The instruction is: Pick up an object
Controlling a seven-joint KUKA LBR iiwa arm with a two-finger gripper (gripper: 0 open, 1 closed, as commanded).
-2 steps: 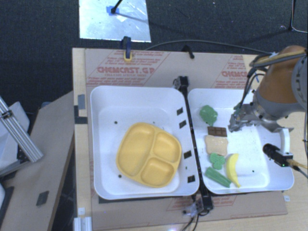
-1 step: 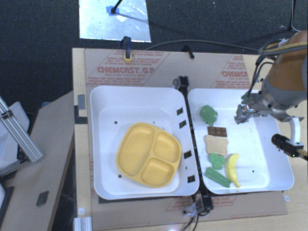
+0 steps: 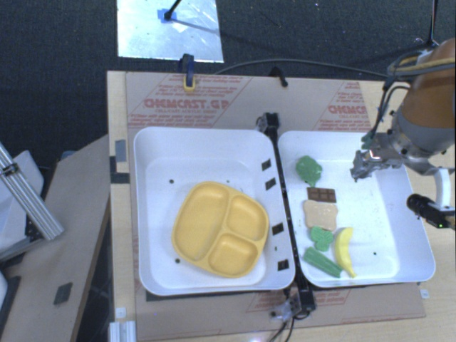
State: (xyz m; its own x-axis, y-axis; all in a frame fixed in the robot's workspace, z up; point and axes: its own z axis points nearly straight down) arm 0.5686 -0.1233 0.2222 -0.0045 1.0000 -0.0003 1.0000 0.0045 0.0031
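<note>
Gripper [image 3: 365, 164] above right bin [image 3: 406, 212], jaw opening impossible to tell, nothing visibly held. Risk: toy foods crowded; banana [image 3: 344, 249] touching green piece [image 3: 322, 261], fingers may catch 2 or slip.

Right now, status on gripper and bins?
Gripper over right bin, nothing seen held. Toy food cluster lower left of it. Yellow tray in left bin.

Toy food in the right bin

The right bin [image 3: 410, 212] holds a small row of toy food near its left side. A green leafy piece [image 3: 308, 169] lies at the top. Below it lies a brown chocolate bar [image 3: 321, 194], then a tan slice of bread [image 3: 320, 214]. A small green piece [image 3: 321, 238], a long green vegetable [image 3: 322, 262] and a yellow banana [image 3: 344, 251] lie at the bottom, close together.
</note>
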